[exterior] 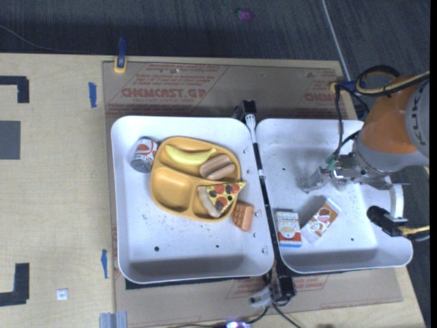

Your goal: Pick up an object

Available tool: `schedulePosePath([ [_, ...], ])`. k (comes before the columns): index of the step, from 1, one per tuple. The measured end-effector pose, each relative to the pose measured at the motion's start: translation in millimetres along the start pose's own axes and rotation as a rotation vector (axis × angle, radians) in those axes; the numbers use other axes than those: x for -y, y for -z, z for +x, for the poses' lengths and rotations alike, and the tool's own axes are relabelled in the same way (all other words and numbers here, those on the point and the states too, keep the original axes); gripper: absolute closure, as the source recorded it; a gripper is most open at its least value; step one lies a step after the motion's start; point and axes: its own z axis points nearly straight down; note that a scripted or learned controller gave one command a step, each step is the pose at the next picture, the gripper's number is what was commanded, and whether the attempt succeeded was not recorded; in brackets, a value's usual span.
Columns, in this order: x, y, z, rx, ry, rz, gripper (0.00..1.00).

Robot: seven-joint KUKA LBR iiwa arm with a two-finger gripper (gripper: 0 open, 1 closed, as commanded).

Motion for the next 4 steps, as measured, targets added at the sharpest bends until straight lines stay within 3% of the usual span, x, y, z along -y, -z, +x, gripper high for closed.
schedulePosePath([
  [1, 43.5, -0.7, 43.8, 0.005, 0.000, -0.013, 0.00],
  [2, 82.4, -0.4, 53.0, 0.006, -0.001, -0.018, 0.00],
  [3, 80.7, 10.8, 48.6, 0.017, -0.005, -0.027, 1.00],
  [4, 80.9, 10.8, 48.2, 0.017, -0.005, -0.027, 0.00],
])
